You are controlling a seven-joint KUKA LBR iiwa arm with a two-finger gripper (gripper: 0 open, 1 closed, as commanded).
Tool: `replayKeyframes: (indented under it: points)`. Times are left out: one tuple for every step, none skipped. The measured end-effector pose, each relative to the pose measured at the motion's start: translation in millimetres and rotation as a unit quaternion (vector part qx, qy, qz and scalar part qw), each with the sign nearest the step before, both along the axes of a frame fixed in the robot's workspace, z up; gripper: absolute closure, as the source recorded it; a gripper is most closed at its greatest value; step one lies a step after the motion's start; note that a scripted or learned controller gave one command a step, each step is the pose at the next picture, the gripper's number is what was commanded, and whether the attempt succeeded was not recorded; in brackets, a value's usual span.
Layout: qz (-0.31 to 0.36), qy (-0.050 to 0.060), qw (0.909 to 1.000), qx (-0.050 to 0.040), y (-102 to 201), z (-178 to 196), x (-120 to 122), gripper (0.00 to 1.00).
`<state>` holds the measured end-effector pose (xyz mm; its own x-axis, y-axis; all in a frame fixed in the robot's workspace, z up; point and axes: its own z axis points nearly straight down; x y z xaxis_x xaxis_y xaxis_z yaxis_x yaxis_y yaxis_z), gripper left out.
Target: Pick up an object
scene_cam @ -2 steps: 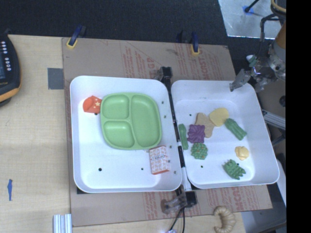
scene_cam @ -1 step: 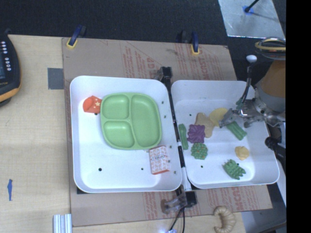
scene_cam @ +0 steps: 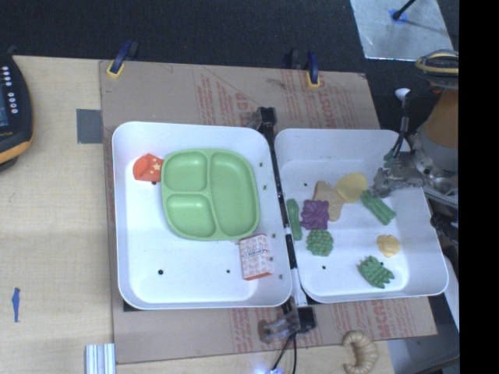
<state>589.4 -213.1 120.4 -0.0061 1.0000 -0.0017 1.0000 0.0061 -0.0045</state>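
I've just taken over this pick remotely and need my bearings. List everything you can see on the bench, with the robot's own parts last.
Bins: 2, white, side by side.
Divided plate: 1, green, left bin.
Small red item: 1, left bin, beside plate.
Packet: 1, red-white, left bin, near edge.
Purple toy: 1, right bin.
Green toys: 4, right bin.
Yellow pieces: 2, right bin.
Tan piece: 1, right bin.
Clamps: 2, blue, far edge.
Gripper: 1, grey, over right bin.

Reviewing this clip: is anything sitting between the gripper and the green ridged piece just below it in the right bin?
Nothing visible does. The gripper hangs at the right bin's upper right, and the green ridged piece lies just below it with bare white floor around it. The nearest neighbour, the yellow piece, sits to the camera's left, off that line.
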Motion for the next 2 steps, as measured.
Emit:
replayKeyframes:
  points:
    - [0.001,-0.004,1.0000,0.0010,55.3,76.7,-9.3,1.00]
    - [-0.001,-0.001,1.0000,0.0005,52.4,72.0,-10.5,0.00]
